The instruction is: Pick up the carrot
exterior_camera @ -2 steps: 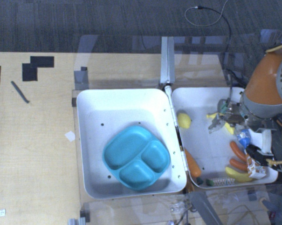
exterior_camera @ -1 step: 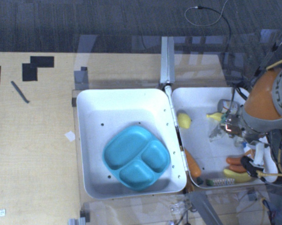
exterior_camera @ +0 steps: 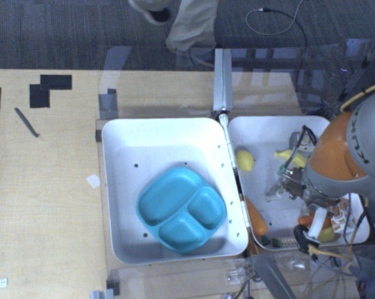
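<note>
Carrot (exterior_camera: 257, 219): lay against the right bin's (exterior_camera: 261, 133) left wall, near its front corner.
Gripper (exterior_camera: 287, 186): hovered right of the carrot; open or closed, I couldn't tell.
Left bin (exterior_camera: 123, 179): held a blue divided plate (exterior_camera: 181, 208).

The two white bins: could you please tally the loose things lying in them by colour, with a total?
Blue: 1, the divided plate in the left bin.
Yellow: 1, the lemon in the right bin.
Orange: 1, the carrot by that bin's left wall.
Total: 3; things under the arm are too hidden to count.
</note>
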Robot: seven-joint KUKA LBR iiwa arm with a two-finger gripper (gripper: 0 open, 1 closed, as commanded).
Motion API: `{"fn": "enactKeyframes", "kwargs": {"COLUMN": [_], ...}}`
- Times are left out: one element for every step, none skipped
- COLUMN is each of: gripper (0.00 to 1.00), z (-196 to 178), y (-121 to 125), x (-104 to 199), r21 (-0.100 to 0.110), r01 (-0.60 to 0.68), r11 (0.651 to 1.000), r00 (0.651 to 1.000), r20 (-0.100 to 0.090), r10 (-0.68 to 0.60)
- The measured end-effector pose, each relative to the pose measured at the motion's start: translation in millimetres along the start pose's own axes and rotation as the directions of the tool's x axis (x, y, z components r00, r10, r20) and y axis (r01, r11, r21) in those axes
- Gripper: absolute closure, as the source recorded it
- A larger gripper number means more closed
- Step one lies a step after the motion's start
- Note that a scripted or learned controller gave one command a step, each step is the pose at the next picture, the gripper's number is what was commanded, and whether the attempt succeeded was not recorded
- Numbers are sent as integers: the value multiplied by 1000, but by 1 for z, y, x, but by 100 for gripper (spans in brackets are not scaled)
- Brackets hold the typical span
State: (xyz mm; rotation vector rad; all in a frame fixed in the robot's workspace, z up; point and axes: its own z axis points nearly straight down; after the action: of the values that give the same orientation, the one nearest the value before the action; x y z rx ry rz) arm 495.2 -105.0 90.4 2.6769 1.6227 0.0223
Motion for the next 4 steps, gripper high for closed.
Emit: {"fn": "enactKeyframes", "kwargs": {"gripper": [0,0,0,0], "z": [-86,-20,-26,0], "y": [-12,-15,16,-10], "x": [10,15,29,13], "r21": [13,9,12,5], "r01": [-65,-234,-402,-559], "r11": [998,972,916,829], "r00": [998,972,916,829], "r20": [6,5,12,0], "r10": [65,234,402,559]}}
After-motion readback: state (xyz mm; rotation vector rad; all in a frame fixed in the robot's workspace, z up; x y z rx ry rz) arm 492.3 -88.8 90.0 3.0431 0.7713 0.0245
